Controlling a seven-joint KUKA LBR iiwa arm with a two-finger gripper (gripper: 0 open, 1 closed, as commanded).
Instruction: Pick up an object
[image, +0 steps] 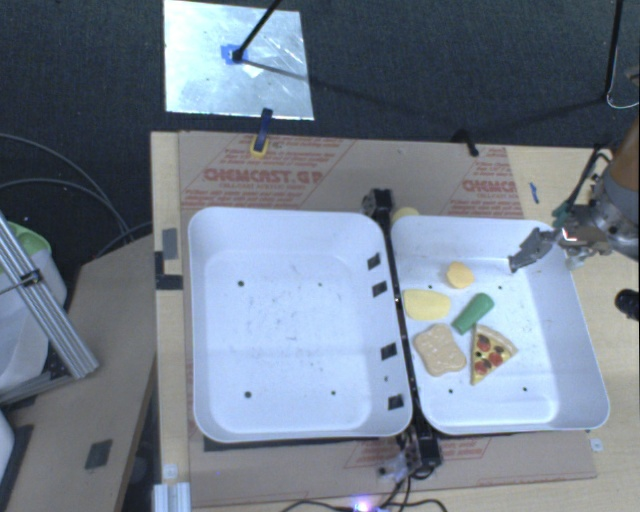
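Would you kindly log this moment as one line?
gripper: above right bin, far right edge, holding nothing | items: pizza slice, cracker, green piece | stage: approach

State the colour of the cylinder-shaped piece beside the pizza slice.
Green: the cylinder lies beside the pizza slice, seen in the camera view.

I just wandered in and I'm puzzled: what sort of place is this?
Probably a robotics lab test bench: a robot gripper reaches over two white bins, toy food like a pizza slice lies inside, and cables trail over the floor.

Both bins (290, 225) white. Right bin contents: round yellow piece (460, 275), pale yellow lump (427, 305), green cylinder (472, 313), tan cracker (440, 350), red-spotted pizza slice (490, 352).
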